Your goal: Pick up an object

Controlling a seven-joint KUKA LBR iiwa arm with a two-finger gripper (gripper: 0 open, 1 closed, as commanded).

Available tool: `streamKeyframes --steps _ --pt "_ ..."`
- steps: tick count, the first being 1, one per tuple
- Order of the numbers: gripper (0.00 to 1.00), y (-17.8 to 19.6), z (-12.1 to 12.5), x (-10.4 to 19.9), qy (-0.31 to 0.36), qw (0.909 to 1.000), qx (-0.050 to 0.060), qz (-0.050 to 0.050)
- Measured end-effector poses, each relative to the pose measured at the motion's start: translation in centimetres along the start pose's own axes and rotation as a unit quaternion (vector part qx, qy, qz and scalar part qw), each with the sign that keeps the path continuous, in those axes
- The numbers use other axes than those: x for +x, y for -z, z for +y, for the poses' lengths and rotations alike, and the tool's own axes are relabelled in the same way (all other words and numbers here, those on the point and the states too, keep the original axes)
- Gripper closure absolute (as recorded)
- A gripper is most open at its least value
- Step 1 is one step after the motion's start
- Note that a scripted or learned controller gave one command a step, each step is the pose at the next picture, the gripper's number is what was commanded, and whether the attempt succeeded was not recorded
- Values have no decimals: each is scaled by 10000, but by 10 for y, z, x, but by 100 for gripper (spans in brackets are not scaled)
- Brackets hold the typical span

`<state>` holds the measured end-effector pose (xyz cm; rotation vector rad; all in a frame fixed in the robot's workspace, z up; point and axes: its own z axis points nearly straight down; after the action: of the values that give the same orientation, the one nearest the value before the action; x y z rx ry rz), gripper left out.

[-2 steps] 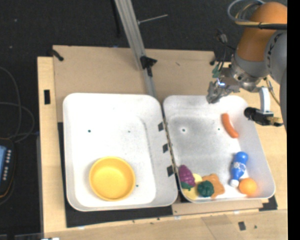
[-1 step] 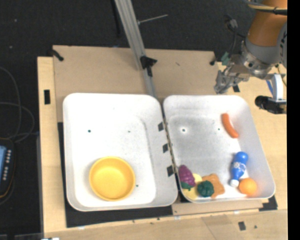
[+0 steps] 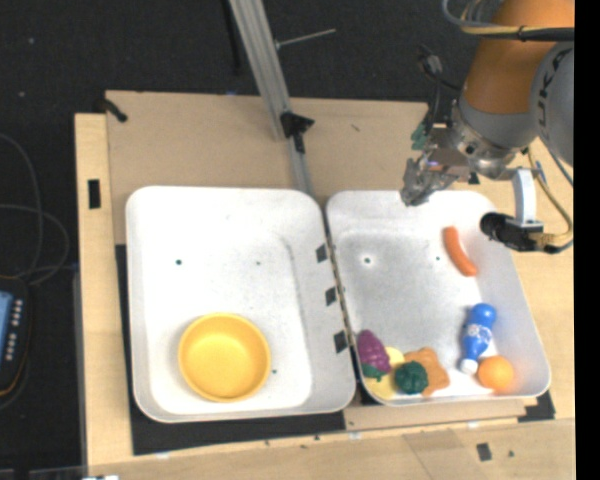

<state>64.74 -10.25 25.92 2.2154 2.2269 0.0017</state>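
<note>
Colours in your two white bins

You have a yellow bowl (image 3: 224,356) in the white left bin (image 3: 160,228); the right bin (image 3: 400,258) holds an orange sausage shape (image 3: 460,250), a blue-and-white bottle (image 3: 477,334), an orange ball (image 3: 496,373), purple (image 3: 371,351) and dark green (image 3: 411,377) pieces.

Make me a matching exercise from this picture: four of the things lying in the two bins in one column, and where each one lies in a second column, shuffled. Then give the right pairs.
Things:
1. yellow bowl
2. orange sausage-shaped toy
3. blue and white bottle
4. purple grape toy

Places:
A. right bin, near corner beside the divide between the bins
B. left bin, near part
C. right bin, far part near its right wall
D. right bin, near right corner, next to an orange ball

Pairs: 1-B, 2-C, 3-D, 4-A
</note>
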Motion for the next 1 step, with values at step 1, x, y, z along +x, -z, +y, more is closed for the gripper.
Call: streamKeyframes --steps 1 --pt "100 -11 -28 48 0 10000 13 0"
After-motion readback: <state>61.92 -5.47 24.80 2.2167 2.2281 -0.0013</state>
